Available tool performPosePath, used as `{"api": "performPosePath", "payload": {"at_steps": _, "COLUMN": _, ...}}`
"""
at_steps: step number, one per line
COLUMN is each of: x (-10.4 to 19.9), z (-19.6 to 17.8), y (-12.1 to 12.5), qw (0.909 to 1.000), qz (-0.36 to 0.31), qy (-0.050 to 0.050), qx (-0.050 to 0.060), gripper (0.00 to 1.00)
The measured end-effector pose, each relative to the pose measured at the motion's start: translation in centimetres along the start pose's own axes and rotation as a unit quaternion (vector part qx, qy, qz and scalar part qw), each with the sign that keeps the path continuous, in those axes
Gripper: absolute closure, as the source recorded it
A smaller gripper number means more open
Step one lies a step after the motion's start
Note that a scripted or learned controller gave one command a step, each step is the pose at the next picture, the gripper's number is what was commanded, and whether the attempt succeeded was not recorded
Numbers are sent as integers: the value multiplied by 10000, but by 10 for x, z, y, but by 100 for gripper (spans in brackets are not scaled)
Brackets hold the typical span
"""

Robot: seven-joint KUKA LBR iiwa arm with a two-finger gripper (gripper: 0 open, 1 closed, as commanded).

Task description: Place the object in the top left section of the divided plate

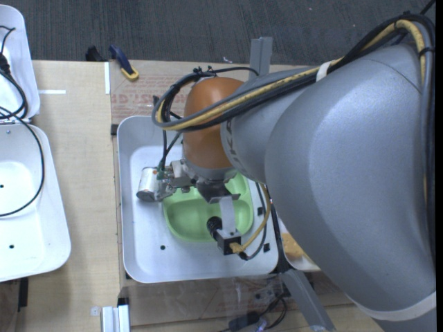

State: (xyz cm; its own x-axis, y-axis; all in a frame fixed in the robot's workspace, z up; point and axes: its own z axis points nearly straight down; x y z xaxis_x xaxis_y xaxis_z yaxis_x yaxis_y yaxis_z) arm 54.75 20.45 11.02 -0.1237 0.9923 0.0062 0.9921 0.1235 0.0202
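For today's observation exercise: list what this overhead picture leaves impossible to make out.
- Green plate: its dividers and top left section are covered by the arm and wrist.
- Gripper: its fingers are hidden under the wrist, so any held object cannot be seen.
- Right bin: its right side is covered by the arm.

Even, fairly bright overhead light fills the scene, with soft glare on the white bin (pixel 138 254) at center and on the second white bin (pixel 34 206) at the left edge. The large grey arm (pixel 346 178) at right sits close to the lens and looks slightly soft, with a broad pale sheen across its curved shell, and it casts a faint shadow beneath itself onto the green plate (pixel 187 220). The dark floor (pixel 208 12) along the top stays dim and grainy, and the wooden surface (pixel 83 116) is evenly lit.
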Motion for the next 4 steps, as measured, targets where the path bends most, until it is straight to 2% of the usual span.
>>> {"api": "performPosePath", "payload": {"at_steps": 1, "x": -18, "z": -202, "y": 16, "qw": 9808, "qz": 1944, "qy": -69, "qx": 106, "gripper": 0}}
{"api": "performPosePath", "payload": {"at_steps": 2, "x": 20, "z": -11, "y": 43, "qw": 9767, "qz": 2146, "qy": -43, "qx": 70, "gripper": 0}}
{"api": "performPosePath", "payload": {"at_steps": 3, "x": 31, "z": -9, "y": -62, "qw": 9692, "qz": 2457, "qy": -73, "qx": 116, "gripper": 0}}
{"api": "performPosePath", "payload": {"at_steps": 4, "x": 21, "z": -96, "y": 24, "qw": 9781, "qz": 2076, "qy": -69, "qx": 103, "gripper": 0}}
